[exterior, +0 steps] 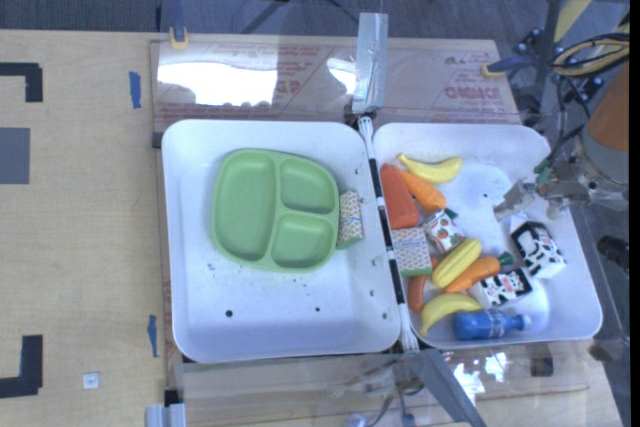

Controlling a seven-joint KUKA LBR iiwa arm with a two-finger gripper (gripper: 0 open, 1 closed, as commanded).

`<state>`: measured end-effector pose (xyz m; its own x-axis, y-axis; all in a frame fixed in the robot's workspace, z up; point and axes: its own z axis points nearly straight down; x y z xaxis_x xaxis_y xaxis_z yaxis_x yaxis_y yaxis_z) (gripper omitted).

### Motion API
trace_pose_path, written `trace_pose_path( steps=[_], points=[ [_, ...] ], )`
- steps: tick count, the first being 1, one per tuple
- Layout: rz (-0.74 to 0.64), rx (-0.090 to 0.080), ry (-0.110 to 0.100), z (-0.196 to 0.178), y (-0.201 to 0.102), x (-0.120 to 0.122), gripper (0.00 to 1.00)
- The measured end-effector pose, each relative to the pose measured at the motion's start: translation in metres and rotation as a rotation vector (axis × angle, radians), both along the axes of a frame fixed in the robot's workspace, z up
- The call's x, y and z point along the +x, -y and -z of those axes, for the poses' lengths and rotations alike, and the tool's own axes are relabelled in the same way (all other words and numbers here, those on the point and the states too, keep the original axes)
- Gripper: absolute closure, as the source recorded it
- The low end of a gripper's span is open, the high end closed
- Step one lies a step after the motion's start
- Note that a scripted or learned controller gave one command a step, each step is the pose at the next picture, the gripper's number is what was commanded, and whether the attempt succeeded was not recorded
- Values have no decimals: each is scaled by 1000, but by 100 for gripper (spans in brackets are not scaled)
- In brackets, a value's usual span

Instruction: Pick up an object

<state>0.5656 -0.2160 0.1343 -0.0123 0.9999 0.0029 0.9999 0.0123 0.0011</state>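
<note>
Black-and-white toy cow [538, 251] lies in the right bin [575, 315], just nearer you than your gripper [528, 193], whose grip you cannot tell from here.

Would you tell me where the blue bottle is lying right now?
In the camera view, the blue bottle lies on its side at the near edge of the right bin, just below a yellow banana and the black-and-white cow-print item.
</note>
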Motion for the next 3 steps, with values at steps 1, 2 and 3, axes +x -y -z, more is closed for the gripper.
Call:
trace_pose_path(
  steps=[1, 2, 3],
  points=[
    [54, 12, 3, 40, -6, -16, 0],
    [60, 3, 1, 32, -1, -18, 100],
    [204, -3, -3, -49, -80, -28, 100]
  ],
)
